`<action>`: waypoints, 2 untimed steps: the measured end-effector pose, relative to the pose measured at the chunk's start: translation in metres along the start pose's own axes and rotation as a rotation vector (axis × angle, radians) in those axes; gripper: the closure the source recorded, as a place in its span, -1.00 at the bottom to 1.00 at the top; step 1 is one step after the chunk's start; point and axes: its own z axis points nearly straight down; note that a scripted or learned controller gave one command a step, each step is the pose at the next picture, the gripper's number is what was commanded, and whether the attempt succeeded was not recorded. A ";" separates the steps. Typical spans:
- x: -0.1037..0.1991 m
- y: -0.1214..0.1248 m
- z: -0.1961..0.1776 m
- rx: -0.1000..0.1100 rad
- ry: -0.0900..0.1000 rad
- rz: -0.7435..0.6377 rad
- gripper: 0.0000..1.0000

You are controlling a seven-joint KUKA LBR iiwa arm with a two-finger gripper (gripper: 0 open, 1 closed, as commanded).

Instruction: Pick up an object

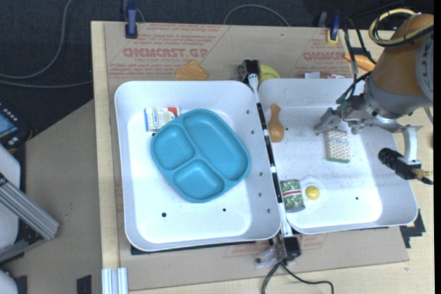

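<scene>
Gripper (336, 122) hovers over patterned packet (337, 146) in right bin (386, 213); fingers spread, empty. Centre, descend straight, then close.

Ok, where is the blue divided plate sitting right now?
The blue divided plate lies in the left bin, near its middle, with a small carton tucked at its upper-left edge. The gripper is over the right bin.

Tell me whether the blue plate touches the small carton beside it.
Touching: the camera view shows the blue plate overlapping the carton's lower right edge.
</scene>
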 end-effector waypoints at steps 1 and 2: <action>-0.001 -0.028 0.030 0.030 0.014 0.001 -1.00; -0.001 -0.026 0.017 0.023 0.012 0.000 1.00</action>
